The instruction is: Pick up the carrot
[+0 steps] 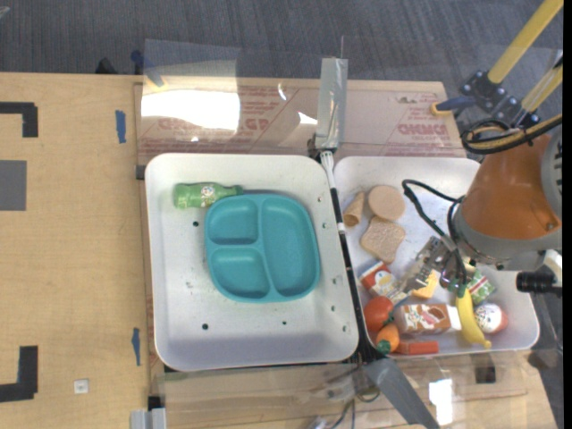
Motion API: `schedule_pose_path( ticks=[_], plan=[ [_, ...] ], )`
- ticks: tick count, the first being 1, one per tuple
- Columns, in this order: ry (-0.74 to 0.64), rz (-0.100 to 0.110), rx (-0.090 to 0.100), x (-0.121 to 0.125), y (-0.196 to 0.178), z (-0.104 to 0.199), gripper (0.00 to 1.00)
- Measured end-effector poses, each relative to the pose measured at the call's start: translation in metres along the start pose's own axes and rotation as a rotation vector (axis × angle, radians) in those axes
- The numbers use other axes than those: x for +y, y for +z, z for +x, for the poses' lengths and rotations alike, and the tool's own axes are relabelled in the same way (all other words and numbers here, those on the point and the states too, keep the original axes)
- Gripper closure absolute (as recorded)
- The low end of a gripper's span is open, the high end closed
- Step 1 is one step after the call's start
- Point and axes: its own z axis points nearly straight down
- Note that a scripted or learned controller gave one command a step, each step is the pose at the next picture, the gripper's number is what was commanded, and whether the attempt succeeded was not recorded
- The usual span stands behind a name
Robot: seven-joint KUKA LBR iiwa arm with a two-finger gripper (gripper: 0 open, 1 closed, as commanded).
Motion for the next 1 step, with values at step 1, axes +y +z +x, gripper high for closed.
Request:
schedule_pose_path(
  ticks=[1],
  plan=[
    [0.103,-0.001,-0.009,-0.0214,-0.1060,-0.0665,1.00]
  ],
)
